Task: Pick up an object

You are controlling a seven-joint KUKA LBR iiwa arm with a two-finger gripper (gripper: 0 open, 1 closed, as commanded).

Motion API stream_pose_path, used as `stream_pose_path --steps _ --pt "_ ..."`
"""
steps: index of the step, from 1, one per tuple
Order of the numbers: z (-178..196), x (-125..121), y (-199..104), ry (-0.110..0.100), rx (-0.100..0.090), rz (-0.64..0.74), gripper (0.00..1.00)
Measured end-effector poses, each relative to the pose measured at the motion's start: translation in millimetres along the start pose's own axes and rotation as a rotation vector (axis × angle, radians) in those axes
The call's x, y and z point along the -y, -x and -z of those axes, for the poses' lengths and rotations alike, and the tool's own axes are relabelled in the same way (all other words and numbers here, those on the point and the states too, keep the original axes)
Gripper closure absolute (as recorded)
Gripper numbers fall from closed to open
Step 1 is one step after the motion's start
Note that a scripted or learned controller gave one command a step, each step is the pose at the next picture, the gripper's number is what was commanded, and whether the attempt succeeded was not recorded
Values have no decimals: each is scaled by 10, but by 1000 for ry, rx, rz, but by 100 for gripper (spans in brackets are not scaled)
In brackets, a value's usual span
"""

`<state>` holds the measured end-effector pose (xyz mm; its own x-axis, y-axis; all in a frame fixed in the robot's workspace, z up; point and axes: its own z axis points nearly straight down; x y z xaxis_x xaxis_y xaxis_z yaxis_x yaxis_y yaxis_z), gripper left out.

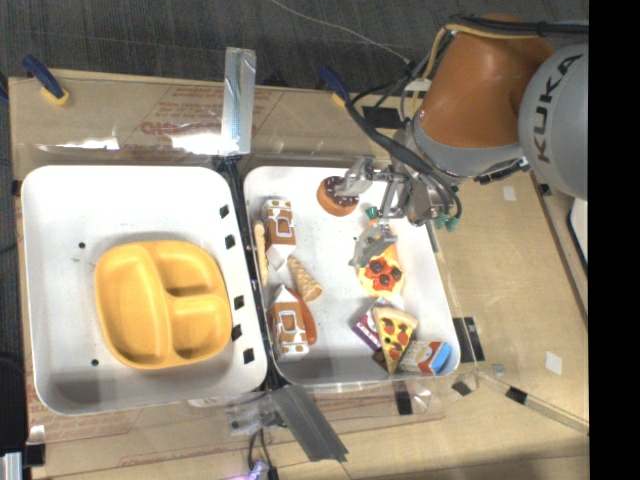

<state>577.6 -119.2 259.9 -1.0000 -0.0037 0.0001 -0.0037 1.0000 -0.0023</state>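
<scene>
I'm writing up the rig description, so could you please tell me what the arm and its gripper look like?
The arm is a thick rounded body, grey with a broad orange band and black KUKA lettering on the grey shell. Black cables run along it near the wrist. The gripper is a small metallic assembly with silver parts and a few teal-green fittings.

Two shallow white bins sit side by side on the bench (520, 298): the left bin (50, 198) and the right bin (330, 368). Taking the right bin as the mark, the left one beside it holds one yellow divided tray (160, 303), and nothing else can be counted there. Inside the right bin I count two little toy houses, one (279, 220) near its left wall toward the far end and one (290, 326) at the near left; one ice-cream cone (305, 278) between them; one chocolate donut (337, 196) at the far edge; two pizza slices, one (381, 272) mid-right, one (395, 334) near the near right corner.
</scene>
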Motion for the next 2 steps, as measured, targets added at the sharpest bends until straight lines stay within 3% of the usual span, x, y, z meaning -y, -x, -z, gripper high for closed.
stream_pose_path --steps 1,2 --pt "-1022 582 103 4 -5 208 0" --pt "-1668 876 284 1 3 373 0"
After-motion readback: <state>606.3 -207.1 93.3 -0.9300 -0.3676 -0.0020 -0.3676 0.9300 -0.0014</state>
